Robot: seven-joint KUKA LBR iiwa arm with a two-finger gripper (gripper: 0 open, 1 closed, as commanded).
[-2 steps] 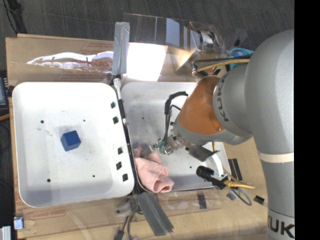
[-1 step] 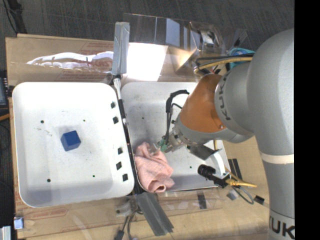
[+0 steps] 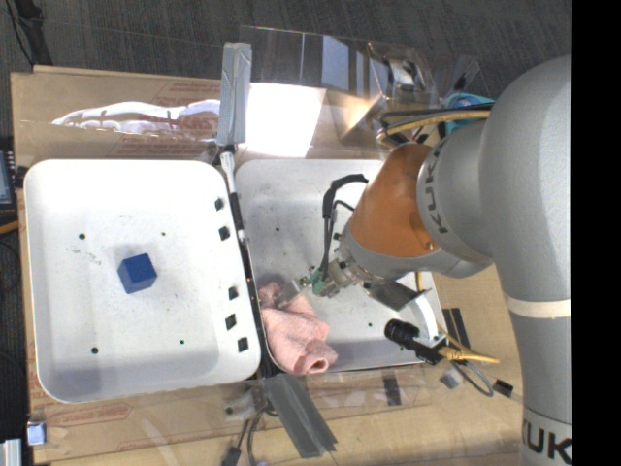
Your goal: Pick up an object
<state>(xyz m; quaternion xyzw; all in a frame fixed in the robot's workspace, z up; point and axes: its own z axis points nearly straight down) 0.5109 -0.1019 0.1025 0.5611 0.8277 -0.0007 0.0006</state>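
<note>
Grey arm with orange band (image 3: 393,212) reaches into the right shallow white bin (image 3: 281,202) on the desk. The tool (image 3: 325,282) sits low in that bin, just beside the crumpled pink cloth (image 3: 296,336) at the bin's near-left corner; cannot tell its opening or whether it has hold of anything. Small blue cube (image 3: 138,272) lies alone in the left shallow white bin (image 3: 58,202), well apart from the tool.

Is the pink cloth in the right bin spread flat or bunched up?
Bunched up: the pink cloth lies crumpled in folds against the right bin's near-left corner.
</note>
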